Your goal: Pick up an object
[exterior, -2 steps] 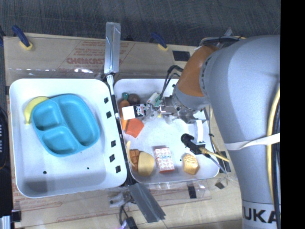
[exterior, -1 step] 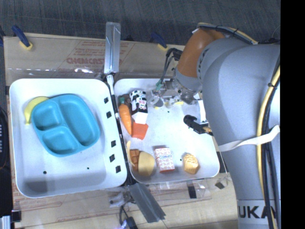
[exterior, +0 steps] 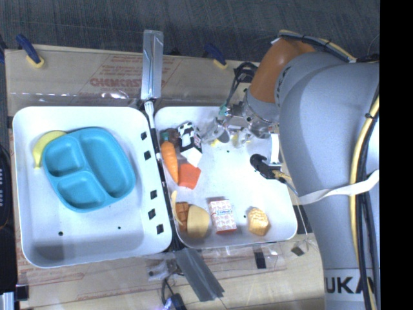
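Note:
My gripper hangs low over the back of the right bin, just right of a small black-and-white object. An orange carrot lies along the bin's left wall, with an orange-red block beside it. Along the front wall sit a brown bread piece, a yellowish round item, a small pink-and-white carton and a small tan bun. I see nothing held in the gripper.
The left bin holds a blue divided plate and a yellow banana tucked behind it. The arm's grey body covers the right bin's right side. White floor shows in the right bin's middle.

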Controlling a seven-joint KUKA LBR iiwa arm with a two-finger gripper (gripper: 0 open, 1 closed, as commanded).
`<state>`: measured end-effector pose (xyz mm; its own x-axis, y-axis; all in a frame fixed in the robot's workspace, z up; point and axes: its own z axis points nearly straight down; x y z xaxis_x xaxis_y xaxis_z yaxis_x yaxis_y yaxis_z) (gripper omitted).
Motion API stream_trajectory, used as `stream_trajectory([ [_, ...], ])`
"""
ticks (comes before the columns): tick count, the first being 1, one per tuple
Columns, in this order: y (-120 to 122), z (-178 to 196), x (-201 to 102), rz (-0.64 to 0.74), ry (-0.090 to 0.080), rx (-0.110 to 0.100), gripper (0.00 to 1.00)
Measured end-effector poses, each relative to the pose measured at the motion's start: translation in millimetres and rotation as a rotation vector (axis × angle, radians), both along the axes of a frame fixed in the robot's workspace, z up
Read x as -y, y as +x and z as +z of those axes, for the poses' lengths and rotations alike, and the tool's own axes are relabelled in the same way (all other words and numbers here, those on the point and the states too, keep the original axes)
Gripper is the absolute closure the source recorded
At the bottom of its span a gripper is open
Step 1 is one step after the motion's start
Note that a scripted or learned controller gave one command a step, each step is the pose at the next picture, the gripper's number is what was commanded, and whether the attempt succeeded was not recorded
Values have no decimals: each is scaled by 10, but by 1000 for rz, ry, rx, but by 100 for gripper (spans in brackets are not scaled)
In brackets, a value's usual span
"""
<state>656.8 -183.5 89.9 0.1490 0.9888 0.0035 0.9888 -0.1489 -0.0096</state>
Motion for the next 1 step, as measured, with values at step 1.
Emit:
stream_trajectory([
  [1,-237,-6,-27,-150,-4,1,0],
])
